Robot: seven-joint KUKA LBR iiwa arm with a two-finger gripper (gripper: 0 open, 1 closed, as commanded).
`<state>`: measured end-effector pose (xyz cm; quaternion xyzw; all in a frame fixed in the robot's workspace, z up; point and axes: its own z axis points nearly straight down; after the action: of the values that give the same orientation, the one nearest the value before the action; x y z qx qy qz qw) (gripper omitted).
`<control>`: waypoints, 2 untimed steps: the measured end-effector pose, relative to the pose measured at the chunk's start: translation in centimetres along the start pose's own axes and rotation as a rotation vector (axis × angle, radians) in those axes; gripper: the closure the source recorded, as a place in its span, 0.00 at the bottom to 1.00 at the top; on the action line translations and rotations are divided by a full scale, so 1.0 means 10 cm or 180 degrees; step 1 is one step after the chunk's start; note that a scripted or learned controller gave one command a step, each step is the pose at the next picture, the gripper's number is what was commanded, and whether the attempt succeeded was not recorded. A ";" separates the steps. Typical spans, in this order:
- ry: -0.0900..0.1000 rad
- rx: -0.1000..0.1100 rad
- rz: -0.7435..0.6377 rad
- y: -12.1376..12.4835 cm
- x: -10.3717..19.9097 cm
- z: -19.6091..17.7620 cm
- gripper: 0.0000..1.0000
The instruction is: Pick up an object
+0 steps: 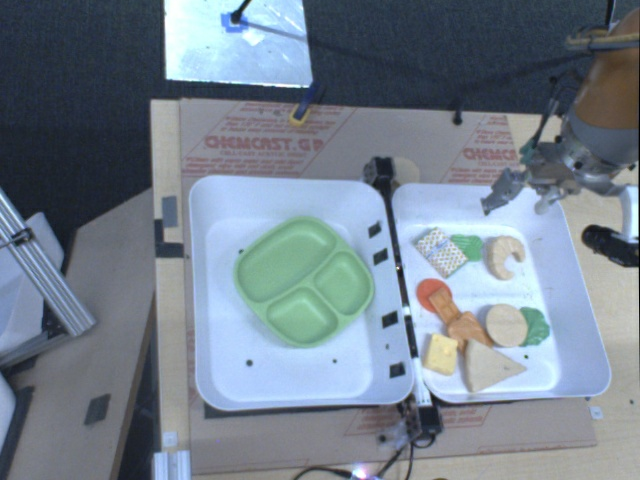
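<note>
Gripper hovers over right bin far edge, jaws spread, holding nothing. Croissant just below jaws; green tray well left.

A green divided plate is lying in the left white bin, its three compartments facing up, a little right of that bin's middle. A row of black clips is running along the seam where the two bins are meeting. Both bins are resting on a brown board printed with red lettering, which is sitting on the tan bench. Far from the bins, a silvery square sheet is lying on the dark carpet, with a small blue piece on it. At the left edge, a slanted metal rail is showing.
</note>
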<state>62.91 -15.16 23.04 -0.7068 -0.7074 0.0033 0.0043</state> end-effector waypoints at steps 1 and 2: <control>-0.0006 -0.0040 -0.0007 0.02 0.00 -0.09 0.00; -0.0007 -0.0038 -0.0005 0.08 -0.01 0.33 0.00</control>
<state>63.67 -15.26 19.71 -0.7062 -0.7080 -0.0002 -0.0006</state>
